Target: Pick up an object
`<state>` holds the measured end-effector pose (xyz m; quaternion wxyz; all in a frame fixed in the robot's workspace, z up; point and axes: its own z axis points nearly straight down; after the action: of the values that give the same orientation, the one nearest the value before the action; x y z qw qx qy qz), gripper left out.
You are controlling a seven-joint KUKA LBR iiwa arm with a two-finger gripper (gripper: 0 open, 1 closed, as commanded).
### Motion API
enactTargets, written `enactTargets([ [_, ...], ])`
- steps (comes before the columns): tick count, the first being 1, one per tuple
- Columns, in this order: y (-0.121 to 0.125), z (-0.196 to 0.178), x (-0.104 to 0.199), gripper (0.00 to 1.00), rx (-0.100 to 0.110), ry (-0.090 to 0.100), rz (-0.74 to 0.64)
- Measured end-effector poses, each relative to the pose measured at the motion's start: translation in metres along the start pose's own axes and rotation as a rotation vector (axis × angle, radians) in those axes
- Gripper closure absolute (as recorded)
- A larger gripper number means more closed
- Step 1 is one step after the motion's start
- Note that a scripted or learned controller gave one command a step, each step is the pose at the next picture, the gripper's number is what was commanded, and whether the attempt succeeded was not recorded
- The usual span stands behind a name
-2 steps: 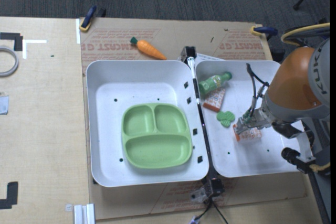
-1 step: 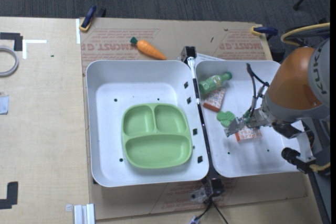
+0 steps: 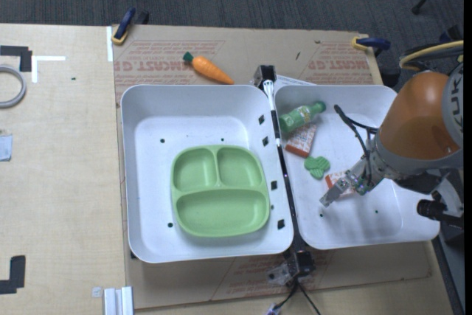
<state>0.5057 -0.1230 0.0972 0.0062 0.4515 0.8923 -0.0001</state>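
One gripper (image 3: pixel 333 192) hangs low in the right bin (image 3: pixel 383 225), its jaw state unreadable, partly hiding a small red-white item (image 3: pixel 338 178); the green bottle (image 3: pixel 300 115) lies cap toward upper-right.

The arm (image 3: pixel 420 122) reaches in from the right, its gripper (image 3: pixel 333 193) angled down-left.

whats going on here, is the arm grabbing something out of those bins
A grey arm with an orange band reaches into the right bin, its gripper low over the bin floor near a small red and white item. Whether it holds anything can't be told. A green bottle, a red and white packet and a small green piece lie nearby. The left bin holds a green divided plate. A toy carrot lies on the bench behind it.
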Motion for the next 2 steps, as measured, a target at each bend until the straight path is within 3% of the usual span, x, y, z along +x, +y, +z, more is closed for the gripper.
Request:
enactTargets([
  [1,0.062,0.0,-0.016,0.0,-0.003,0.001,0.373],
  [2,0.062,-0.01,-0.018,1.0,-0.005,-0.005,0.374],
])
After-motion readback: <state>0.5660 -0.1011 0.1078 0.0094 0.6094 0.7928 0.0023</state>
